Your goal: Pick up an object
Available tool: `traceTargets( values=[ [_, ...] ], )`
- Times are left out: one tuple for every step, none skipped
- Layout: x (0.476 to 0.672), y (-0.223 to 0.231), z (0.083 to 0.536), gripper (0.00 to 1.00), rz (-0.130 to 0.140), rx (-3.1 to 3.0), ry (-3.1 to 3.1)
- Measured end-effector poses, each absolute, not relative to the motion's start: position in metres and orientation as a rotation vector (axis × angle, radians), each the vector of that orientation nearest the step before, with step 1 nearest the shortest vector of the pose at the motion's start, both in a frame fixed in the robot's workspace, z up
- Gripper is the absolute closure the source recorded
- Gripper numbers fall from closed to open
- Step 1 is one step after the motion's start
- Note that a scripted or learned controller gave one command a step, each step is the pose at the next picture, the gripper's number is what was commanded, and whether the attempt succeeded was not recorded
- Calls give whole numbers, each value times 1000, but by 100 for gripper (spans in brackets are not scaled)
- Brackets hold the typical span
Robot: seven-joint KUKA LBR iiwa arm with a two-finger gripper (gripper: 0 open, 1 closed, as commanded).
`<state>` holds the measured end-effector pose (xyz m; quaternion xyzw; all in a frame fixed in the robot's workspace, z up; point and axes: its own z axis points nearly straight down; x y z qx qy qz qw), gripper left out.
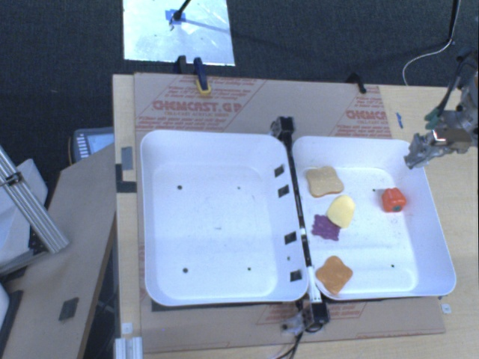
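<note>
Fingers' state I cannot tell; gripper [419, 155] hangs over right bin [430, 238] rim, near red pepper [394, 200]. Risk: clipping the rim, pepper rolling away.

A: What shows of the arm beside the right bin [430, 234]?

B: Just its tip, above that bin's far right corner: the end effector [420, 154], pale grey metal, blocky and small.

A: Any markings?

B: None readable. Behind it sits a cluster of grey brackets with a light, whitish patch, blurred. A thin white cable loops above, and a dark one runs upward, farther from the bin.
</note>
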<state>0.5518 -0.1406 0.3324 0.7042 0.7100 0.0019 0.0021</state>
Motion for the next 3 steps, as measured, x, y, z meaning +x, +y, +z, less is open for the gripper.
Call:
traceTargets(
  values=[
    [536, -55, 321, 100, 3, 2210, 2233],
    [485, 23, 330, 100, 3, 2210, 2235],
    [501, 76, 373, 100, 10, 2208, 2230]
  ],
)
